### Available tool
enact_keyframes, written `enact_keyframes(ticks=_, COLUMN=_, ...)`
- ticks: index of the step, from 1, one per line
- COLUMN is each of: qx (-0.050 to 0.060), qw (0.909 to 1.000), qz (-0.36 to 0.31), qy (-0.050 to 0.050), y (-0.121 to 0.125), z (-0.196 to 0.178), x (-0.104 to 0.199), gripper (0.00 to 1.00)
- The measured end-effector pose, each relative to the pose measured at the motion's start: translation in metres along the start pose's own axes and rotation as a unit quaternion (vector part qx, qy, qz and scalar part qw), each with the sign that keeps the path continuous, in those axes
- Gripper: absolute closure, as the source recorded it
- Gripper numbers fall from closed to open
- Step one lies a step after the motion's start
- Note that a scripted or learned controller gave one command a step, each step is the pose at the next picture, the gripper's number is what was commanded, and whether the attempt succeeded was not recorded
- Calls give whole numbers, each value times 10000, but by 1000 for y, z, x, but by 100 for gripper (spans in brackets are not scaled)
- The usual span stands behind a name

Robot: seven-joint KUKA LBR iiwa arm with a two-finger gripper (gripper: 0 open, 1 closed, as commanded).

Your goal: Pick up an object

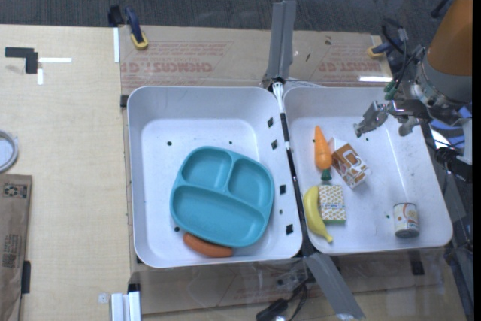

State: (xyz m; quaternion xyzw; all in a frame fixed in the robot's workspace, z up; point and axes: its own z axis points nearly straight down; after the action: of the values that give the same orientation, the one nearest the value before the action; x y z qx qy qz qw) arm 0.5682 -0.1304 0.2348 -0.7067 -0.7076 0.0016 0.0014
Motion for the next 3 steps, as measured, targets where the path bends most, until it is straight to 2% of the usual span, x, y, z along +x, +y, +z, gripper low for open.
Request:
enact_keyframes(ticks=1, qx=-82, qw=10000, qz=26, qy=-10, y=-4, z=124, x=13, gripper=0)
enact_keyframes(ticks=2, qx=-73, qw=10000, qz=6, qy=-10, y=3, z=139, x=32, gripper=0)
enact_keyframes(ticks=3, qx=-64, qw=10000, qz=32, qy=-12, y=2, z=129, x=30, gripper=100)
